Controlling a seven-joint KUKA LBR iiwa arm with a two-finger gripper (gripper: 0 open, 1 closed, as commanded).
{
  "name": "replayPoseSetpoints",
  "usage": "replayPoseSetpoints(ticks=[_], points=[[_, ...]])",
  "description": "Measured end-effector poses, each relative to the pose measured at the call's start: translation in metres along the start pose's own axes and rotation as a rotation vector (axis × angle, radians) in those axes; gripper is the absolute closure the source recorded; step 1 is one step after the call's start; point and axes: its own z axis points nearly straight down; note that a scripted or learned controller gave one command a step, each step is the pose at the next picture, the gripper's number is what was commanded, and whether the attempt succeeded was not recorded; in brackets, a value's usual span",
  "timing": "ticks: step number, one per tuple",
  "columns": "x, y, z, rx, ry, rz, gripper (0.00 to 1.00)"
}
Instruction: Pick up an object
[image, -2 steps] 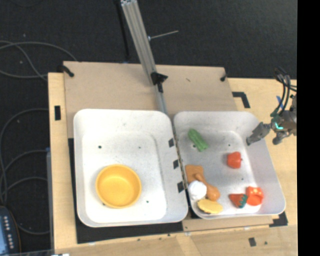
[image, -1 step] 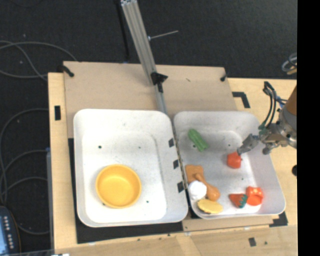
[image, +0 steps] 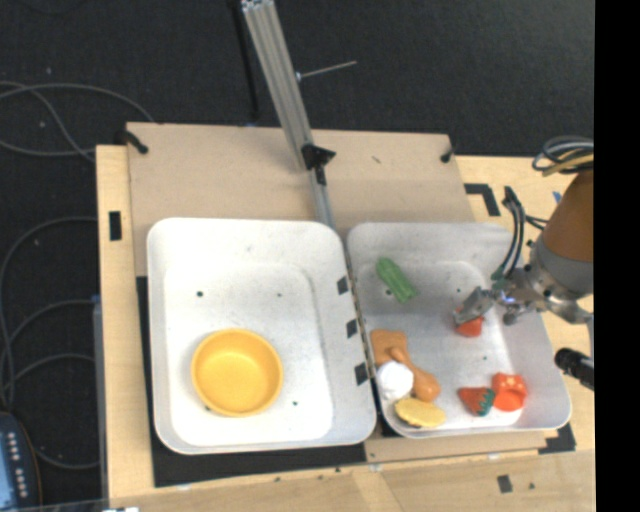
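Note:
The right bin (image: 440, 250) holds several small toys. A small red piece (image: 468, 324) lies near the bin's middle right. My gripper (image: 497, 306) hangs low over the bin, open, with its left fingertip just above and beside the red piece. Nothing sits between the fingers. A green toy (image: 396, 280) lies further left. Along the front are an orange piece (image: 390, 347), a white ball (image: 395, 380), a yellow piece (image: 420, 413), a red strawberry-like toy (image: 477, 401) and a red-orange toy (image: 510, 392).
The left bin (image: 250, 260) holds a yellow bowl (image: 237, 372) at its front. A metal post (image: 285, 90) rises behind the bins, ending near the wall between them. Cables (image: 515, 225) trail from the arm at the right.

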Motion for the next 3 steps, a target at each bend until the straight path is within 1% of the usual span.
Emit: replayPoseSetpoints(ticks=[1, 2, 3], points=[[-0.001, 0.0, 0.043, -0.004, -0.002, 0.0, 0.0], [-0.002, 0.001, 0.03, -0.01, -0.003, 0.004, 1.0], [-0.001, -0.008, -0.018, -0.006, -0.001, 0.004, 1.0]])
